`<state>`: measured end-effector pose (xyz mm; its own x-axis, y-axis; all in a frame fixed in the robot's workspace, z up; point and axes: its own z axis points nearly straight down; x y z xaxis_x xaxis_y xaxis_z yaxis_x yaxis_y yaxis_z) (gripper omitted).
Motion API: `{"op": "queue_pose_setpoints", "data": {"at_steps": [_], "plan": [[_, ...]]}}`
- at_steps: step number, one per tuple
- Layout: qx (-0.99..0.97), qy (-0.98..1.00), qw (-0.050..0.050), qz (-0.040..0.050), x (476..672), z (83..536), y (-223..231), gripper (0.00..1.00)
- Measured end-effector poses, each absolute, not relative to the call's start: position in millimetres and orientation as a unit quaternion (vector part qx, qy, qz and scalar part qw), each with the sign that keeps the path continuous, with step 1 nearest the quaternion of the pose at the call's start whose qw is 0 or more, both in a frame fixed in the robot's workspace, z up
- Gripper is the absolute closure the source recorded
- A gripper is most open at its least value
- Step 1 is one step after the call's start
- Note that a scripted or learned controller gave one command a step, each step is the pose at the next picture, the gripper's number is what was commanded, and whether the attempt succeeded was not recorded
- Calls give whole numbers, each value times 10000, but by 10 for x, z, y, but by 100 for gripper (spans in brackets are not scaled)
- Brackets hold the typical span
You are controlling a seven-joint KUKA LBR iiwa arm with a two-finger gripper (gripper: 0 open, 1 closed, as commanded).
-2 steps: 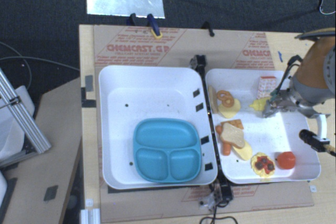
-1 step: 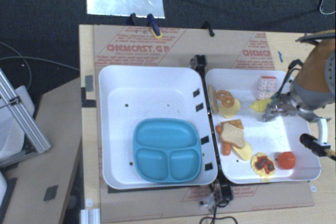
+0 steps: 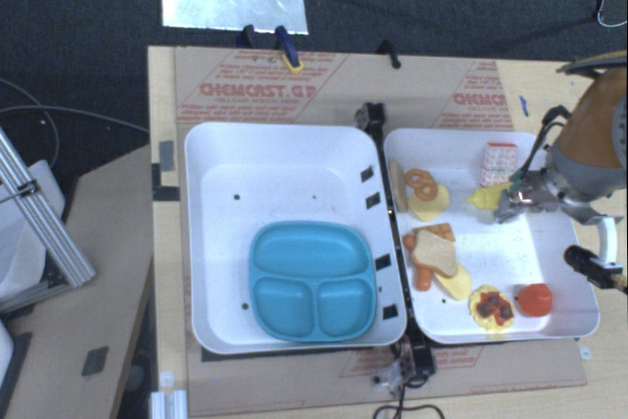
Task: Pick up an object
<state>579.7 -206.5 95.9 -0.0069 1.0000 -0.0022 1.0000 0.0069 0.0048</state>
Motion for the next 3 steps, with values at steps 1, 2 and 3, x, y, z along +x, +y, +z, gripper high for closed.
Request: {"op": "queue_pose_setpoints", "data": {"at_steps": [1,2,3], "plan": [[7076,7066,-19,-10,5195,833,-2070,100],[7018,7123,68,64,5872,2070,-1312,100],[7077,7065,-64,-32,4909,1126,-1253,100]]}}
